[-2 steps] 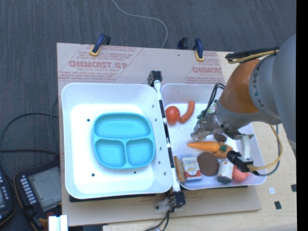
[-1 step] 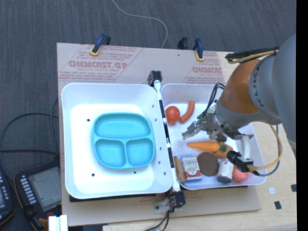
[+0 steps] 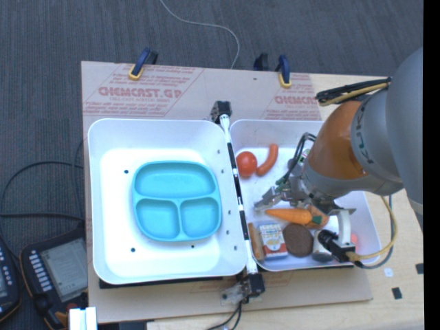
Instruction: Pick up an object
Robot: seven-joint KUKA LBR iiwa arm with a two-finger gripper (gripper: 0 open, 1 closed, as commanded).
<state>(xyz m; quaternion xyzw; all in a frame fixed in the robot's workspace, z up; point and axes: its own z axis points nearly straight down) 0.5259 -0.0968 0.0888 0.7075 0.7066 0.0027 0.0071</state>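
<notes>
Camera view, tapered orange carrot (image 3: 291, 216), round brown patty (image 3: 298, 239), divided blue tray (image 3: 177, 200)

a robotics lab: clamped board (image 3: 227, 95), trailing cables (image 3: 199, 26), teach pendant (image 3: 51, 270) on carpet.

Orange carrot-shaped plastic toy (image 3: 292, 216) with green tip is lying flat, lengthwise, touching just beneath the gripper (image 3: 297, 196), in the right bin.

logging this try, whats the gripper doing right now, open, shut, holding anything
Gripper: cannot be told whether open or shut; it is low in the right bin just above the carrot, with nothing seen in its grasp.
</notes>
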